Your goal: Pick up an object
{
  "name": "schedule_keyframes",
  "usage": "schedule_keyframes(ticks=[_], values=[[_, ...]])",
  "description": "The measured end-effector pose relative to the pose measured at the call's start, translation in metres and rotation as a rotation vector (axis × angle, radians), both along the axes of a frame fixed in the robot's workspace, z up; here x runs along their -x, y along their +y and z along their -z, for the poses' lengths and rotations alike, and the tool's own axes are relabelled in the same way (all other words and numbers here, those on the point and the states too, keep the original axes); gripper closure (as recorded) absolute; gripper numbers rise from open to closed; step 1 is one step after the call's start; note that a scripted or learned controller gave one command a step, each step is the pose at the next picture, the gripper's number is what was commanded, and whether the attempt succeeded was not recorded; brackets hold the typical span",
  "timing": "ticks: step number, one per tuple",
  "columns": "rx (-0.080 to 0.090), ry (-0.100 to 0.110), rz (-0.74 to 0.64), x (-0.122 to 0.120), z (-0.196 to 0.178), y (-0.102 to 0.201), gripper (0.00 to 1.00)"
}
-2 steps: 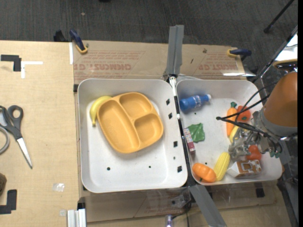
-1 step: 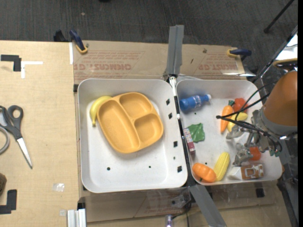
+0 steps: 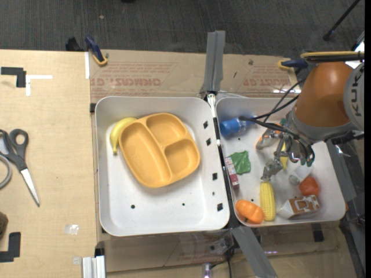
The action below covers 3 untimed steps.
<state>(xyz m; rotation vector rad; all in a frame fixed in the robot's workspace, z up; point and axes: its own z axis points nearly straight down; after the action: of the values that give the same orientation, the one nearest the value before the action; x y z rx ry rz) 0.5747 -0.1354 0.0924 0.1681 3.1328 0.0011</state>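
Plywood bench (image 3: pixel 46 155), scissors (image 3: pixel 20 158), white bins (image 3: pixel 156 222), dark carpet (image 3: pixel 174 10)

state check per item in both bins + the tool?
divided plate: upright, flat in left bin, compartments bare
banana: lying against the plate's left rim
blue cup: on its side, right bin
green piece: lying flat
corn: lying flat, beside orange piece
carton: tipped over
tool: over right bin, nothing seen between fingers

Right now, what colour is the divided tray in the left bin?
Yellow-orange tray, plain, no pattern; clear in the camera view.
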Motion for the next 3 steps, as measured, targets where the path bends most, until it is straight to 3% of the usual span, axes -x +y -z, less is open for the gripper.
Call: schedule_keyframes(ticks=[1, 2, 3], values=[[0.002, -0.013, 0.209, 0.092, -0.003, 0.006, 0.0], [0.0, 0.0, 0.318, 0.023, -0.001, 0.012, 0.0], [0.001, -0.002, 0.33, -0.055, -0.002, -0.029, 0.0]])
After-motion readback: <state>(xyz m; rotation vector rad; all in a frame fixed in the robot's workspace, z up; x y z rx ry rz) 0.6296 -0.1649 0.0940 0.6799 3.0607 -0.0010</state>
